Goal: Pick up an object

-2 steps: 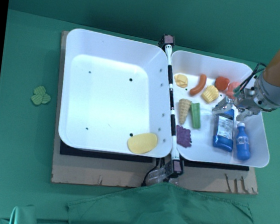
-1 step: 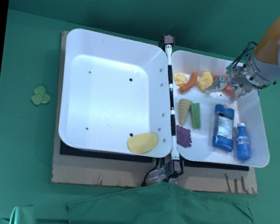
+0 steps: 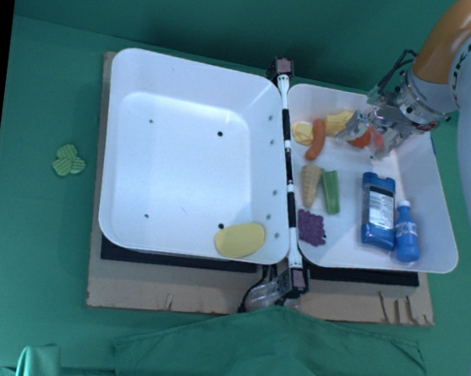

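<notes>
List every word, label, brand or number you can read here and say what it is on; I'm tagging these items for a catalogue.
Nothing here can be read.
Blue bottle in the right bin: a pale label with dark print, too small and blurred to read.
The other items and the left bin carry no visible text.

Blue packet (image 3: pixel 377 211) below the fingers, white label with print too small to read, no other legible text or signs
</notes>
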Robot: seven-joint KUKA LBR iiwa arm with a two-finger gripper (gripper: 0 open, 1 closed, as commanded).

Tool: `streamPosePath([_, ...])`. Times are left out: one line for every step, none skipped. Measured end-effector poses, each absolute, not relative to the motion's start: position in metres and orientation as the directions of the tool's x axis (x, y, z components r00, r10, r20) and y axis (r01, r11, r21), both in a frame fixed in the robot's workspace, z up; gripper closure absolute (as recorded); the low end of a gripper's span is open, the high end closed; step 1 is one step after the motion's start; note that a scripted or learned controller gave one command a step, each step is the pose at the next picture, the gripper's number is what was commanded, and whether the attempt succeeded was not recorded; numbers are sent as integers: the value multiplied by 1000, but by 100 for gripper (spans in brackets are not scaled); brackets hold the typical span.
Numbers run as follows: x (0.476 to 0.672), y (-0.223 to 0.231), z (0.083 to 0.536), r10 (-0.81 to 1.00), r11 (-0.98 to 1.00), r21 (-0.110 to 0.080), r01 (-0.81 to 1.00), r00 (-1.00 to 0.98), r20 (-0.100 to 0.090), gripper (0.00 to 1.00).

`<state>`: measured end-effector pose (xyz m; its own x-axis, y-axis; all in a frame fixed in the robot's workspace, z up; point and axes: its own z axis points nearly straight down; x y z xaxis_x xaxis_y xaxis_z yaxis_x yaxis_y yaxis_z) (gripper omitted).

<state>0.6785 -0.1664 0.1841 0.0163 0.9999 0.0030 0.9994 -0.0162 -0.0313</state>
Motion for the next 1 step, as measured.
streamPosePath([681, -167, 199, 1000, -16, -26, 1000, 15, -3, 100])
